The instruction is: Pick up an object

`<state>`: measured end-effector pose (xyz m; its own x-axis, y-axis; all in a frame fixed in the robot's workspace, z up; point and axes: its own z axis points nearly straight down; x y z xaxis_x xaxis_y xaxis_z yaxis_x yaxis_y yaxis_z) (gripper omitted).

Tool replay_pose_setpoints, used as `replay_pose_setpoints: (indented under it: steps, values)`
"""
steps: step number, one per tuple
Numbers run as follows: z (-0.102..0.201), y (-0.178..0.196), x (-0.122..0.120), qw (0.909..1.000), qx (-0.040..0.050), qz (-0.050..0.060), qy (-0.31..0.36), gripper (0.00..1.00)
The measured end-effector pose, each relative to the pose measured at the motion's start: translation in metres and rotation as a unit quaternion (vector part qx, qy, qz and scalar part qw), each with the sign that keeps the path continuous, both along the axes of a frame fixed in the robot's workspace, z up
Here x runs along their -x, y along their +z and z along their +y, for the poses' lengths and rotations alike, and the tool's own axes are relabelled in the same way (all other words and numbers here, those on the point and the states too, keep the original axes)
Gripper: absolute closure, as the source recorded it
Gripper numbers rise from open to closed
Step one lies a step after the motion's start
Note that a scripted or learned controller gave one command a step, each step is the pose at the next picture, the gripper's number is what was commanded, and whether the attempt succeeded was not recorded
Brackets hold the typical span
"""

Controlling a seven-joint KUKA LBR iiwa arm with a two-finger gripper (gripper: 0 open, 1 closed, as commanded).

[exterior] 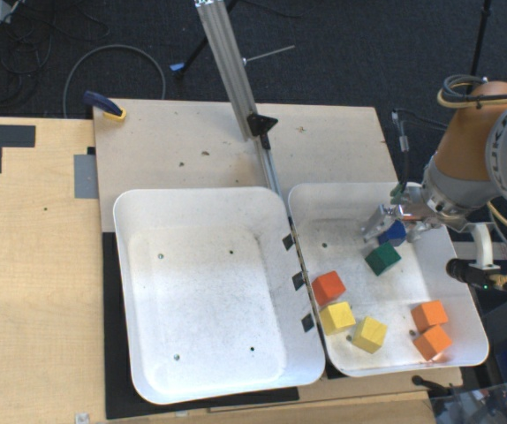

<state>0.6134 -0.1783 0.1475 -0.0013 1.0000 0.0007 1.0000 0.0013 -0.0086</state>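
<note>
Seven blocks sat in the right bin (324, 210). Blue block (395, 232), small and partly hidden, lay between the fingers of the claw (389, 227) near the bin's far right corner; claw pinched on it, as far as visible. Green block (382, 259) tilted, just beside and below the blue one. Red-orange block (329, 286) and two yellow blocks (336, 316) (369, 334) lay toward the near left edge. Two orange blocks (429, 314) (432, 342) touched at the near right corner. Left bin (147, 228) was white, speckled.

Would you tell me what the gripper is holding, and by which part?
The gripper appears to hold a blue block by its sides, above the green block.
</note>
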Motion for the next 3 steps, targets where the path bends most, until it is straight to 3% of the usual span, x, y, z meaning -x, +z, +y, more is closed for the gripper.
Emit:
replay_pose_setpoints:
  steps: [1,2,3]
  values:
    - [-0.020,-0.011,0.011,1.0000,0.0001,-0.002,-0.001,0.00]
    - [-0.010,-0.059,-0.027,1.0000,0.0009,-0.004,0.000,0.00]
    - [0.009,-0.057,-0.019,1.0000,0.0001,-0.003,0.000,0.00]
